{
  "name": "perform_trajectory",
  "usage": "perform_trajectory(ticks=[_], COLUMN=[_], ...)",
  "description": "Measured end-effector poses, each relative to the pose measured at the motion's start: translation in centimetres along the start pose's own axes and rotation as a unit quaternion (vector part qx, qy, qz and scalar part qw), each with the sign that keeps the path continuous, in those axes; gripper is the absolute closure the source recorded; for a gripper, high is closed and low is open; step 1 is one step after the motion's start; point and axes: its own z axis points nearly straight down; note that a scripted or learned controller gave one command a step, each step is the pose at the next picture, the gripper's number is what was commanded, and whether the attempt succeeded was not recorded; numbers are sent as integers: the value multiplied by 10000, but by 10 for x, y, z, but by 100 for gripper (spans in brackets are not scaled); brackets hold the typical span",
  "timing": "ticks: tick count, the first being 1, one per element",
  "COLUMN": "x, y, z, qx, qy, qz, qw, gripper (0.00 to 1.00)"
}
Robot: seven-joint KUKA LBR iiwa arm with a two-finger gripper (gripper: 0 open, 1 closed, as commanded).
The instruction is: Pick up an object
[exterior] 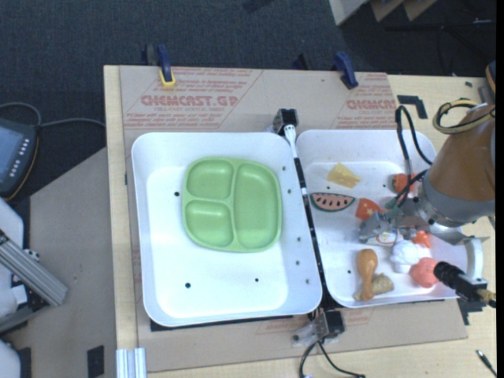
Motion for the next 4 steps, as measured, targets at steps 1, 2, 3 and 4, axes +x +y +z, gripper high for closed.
perform_trajectory(ticks=[1, 2, 3, 4], x=[1, 0, -3, 0], y=[0, 1, 3, 2], z=[30, 17, -46, -89], qx=[-5, -41, -53, -59], qy=[-1, -13, -23, -24], qz=[-1, 6, -1, -6], qw=[10000, 10000, 10000, 10000], gripper=[0, 100, 100, 100])
